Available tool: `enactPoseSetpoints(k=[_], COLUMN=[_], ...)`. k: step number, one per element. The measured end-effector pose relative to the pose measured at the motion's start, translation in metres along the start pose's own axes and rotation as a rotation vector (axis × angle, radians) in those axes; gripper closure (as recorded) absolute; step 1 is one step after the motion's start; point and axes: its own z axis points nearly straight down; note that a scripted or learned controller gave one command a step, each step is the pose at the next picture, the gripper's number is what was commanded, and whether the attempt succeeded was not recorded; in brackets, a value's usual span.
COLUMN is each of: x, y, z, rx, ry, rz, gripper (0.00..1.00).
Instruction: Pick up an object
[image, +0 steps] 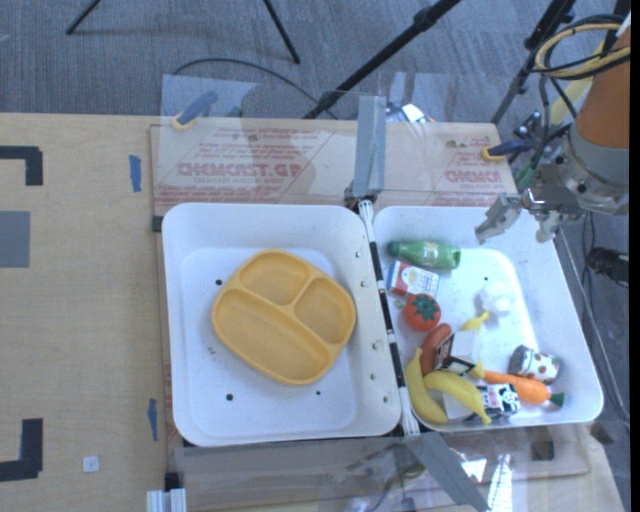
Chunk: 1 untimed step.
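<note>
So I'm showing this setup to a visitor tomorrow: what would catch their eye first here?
Probably the yellow divided plate, lying alone in the left bin. Next, the heap of toy food in the right bin: a green bottle at the back, a tomato in the middle, a banana and a carrot at the front. The pincer hangs open above that bin's far right corner.

Clear acrylic sheet (250, 165), behind the left bin (180, 330) and well left of the jaws: red "CHEMCAST GP" print, mirrored. Similar red lettering nearer the jaws, illegible.
</note>
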Motion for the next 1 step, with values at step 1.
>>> enactPoseSetpoints(k=[1], x=[0.0120], y=[-0.0384], z=[0.0168], rx=[0.000], ry=[0.000], rz=[-0.090], gripper=[0.00])
